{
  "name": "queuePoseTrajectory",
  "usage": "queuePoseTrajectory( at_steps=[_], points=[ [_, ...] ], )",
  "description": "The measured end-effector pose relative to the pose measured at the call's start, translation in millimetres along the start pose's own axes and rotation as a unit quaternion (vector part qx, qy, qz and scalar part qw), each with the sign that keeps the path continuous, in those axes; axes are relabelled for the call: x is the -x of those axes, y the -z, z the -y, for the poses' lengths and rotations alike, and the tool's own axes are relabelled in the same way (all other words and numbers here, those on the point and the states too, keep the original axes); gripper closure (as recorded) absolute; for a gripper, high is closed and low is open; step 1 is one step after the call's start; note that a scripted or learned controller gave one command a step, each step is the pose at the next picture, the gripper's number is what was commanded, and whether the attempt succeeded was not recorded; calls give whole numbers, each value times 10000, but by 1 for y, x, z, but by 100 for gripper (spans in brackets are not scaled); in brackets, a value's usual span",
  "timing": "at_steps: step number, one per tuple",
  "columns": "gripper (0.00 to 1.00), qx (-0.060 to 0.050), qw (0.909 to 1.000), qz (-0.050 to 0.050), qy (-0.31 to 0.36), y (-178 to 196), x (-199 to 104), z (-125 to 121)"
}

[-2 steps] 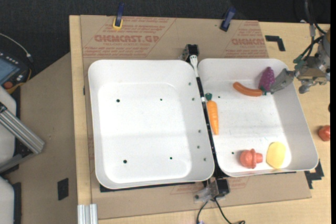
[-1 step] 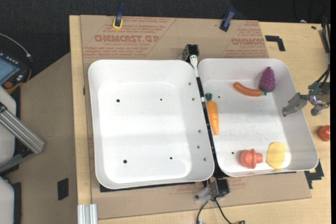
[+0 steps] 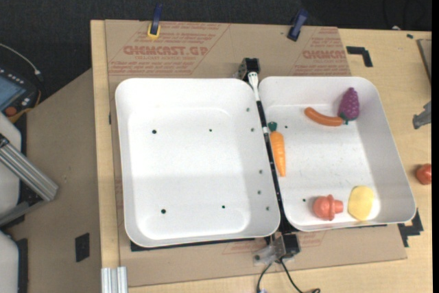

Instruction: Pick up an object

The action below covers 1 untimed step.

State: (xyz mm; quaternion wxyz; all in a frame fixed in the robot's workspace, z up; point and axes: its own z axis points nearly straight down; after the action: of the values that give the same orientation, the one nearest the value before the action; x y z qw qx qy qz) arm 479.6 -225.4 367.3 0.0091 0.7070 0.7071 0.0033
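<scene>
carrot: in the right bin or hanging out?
In, barely. The carrot lies lengthwise against the right bin's left wall, beside the divider between the bins, green top pointing away.

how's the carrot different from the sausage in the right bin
The carrot is orange with a green top; the sausage is redder, with no green. The carrot lies lengthwise along the bin's left edge; the sausage lies crosswise near the back, beside purple grapes. Both are long and slim.
</scene>
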Motion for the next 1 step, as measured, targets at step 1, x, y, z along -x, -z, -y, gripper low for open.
queuePoseTrajectory(
  at_steps=[1],
  points=[
    [0, -3, 10000, -23, 37, 108, -80, -3]
  ],
)
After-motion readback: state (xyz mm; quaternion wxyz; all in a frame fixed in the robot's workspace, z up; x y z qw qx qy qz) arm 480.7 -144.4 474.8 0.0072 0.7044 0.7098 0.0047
